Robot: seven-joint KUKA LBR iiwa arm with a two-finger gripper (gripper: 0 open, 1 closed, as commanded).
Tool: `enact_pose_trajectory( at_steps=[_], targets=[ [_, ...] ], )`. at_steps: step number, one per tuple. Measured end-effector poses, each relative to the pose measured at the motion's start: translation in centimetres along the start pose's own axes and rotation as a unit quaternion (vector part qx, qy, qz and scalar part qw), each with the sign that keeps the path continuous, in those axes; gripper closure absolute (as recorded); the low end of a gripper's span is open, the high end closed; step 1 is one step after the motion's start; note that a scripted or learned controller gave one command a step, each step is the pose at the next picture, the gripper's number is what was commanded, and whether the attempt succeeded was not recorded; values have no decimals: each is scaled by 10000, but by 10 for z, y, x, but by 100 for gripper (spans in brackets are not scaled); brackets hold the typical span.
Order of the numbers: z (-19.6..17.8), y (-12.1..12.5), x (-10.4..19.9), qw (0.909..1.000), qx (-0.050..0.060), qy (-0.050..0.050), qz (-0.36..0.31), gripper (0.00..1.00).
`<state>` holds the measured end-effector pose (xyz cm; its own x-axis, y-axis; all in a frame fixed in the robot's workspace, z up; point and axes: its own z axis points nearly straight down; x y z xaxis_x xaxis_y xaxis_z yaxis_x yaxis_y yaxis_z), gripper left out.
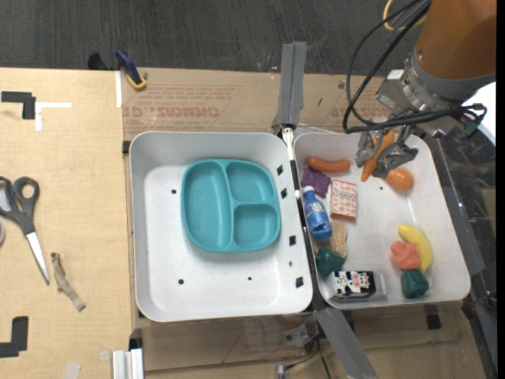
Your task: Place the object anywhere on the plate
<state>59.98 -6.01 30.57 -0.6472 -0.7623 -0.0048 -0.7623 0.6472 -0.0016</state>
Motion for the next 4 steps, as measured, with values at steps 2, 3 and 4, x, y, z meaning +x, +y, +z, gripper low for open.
enact_pose_trajectory(
  at_steps=[2,3,4],
  targets=[
    [29,25,-115,9897,-1,5,1433,100],
    [49,56,-114,9842,-4,12,1768,100],
    [-135,96,-83,9895,4,4,1447,100]
  ],
)
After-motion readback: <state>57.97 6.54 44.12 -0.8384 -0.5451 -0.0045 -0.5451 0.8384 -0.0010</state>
